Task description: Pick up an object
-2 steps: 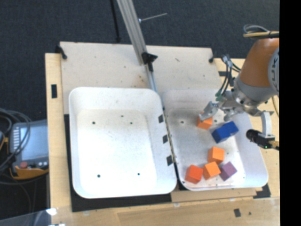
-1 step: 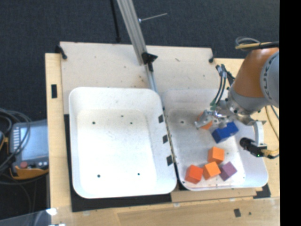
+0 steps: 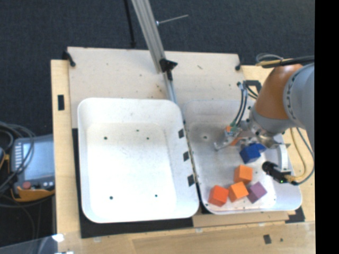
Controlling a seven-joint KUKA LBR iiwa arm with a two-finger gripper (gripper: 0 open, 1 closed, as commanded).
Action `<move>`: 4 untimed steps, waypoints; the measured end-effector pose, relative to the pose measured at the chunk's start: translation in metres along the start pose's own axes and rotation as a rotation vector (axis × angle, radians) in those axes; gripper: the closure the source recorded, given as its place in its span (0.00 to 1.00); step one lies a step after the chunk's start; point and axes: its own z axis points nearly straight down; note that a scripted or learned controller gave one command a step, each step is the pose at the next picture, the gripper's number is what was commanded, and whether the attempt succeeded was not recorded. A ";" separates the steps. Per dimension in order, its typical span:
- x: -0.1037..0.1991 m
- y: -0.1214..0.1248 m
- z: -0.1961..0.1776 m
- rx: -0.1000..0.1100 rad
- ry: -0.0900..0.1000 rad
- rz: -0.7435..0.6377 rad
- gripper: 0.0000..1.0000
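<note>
The arm (image 3: 280, 97) is reaching into the right bin (image 3: 206, 126) from the right, and the gripper (image 3: 233, 136) is hanging low over the bin floor, just left of the blue block (image 3: 251, 152) — whether it is touching that block I cannot tell, nor whether the gripper is spread or pressed together, since the wrist is hiding much of it. Nothing is showing between its tips, so by my judgement the pick is not yet done: a grasp and a lift are remaining. The other candidates are lying toward the bin's near edge: three orange blocks (image 3: 243, 173) close together and a purple block (image 3: 257, 192) just beside them. The left bin (image 3: 132, 157) is sitting alongside, both bins resting on a pale wooden bench (image 3: 116, 73) — around it dark carpet (image 3: 53, 15), with a slanted metal post (image 3: 148, 25) rising from the bench and a small screen device (image 3: 32, 160) with cables at far left.
</note>
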 end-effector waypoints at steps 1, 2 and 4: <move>-0.001 0.001 -0.014 -0.003 0.002 0.006 1.00; 0.000 0.009 -0.060 -0.003 0.003 -0.004 1.00; 0.003 0.018 -0.173 -0.004 0.002 -0.006 1.00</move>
